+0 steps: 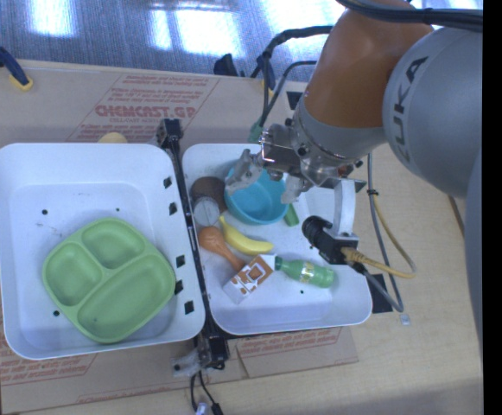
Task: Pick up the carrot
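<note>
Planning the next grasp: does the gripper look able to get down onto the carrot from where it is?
Probably yes. The carrot lies uncovered from above, but the banana touches it and the gripper sits over the blue bowl.

the arm (406,67) runs off the top and right edges and covers the far right corner of the right bin (354,305), the gripper (272,175) hides part of the blue bowl (255,201), and its fingers are too blurred to read.
</note>
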